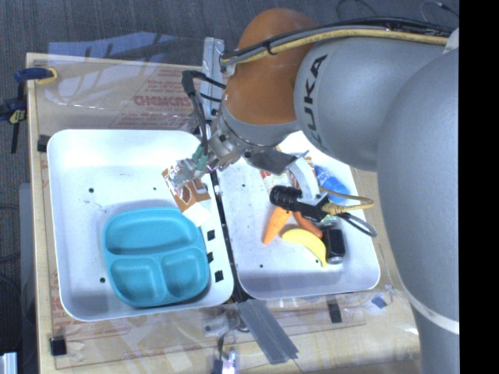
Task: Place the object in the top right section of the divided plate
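Brown-and-white object: sits just past the upper right corner of the blue divided plate, at the tip of the tool, over the left bin.

Tool state: you cannot tell how far open it is, nor whether it has the object or merely hangs over it.

Risks, as judged from here:
- If the grip is weak or absent, the object will likely end up beside the plate's upper right corner rather than on it.
- The plate has one long section and two small ones with low ridges, so a release slightly off could straddle a ridge or land in the wrong section.
- The plate looks loose, and a low approach could shove it.

Appearance: small and flat-looking, with brown and white patches and blurred edges. You cannot tell what kind of thing it is.
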Motion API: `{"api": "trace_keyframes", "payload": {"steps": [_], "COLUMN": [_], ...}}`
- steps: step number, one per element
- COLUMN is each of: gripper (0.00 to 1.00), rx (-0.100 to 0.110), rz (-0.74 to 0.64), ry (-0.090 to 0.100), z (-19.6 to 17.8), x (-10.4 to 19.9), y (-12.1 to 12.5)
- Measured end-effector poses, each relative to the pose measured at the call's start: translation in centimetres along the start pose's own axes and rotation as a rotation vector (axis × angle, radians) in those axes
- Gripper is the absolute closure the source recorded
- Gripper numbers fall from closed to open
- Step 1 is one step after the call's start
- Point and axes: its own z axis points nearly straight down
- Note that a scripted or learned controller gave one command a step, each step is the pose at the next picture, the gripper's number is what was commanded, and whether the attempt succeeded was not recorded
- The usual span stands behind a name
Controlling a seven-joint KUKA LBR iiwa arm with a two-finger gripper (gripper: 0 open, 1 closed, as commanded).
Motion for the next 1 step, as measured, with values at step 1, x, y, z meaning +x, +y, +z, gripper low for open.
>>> {"api": "trace_keyframes", "payload": {"steps": [1], "gripper": [1.0], "rx": [0.004], "rz": [0.075], "ry": [0.001], "z": [5.77], "x": [8.81], "y": [-1.98]}}
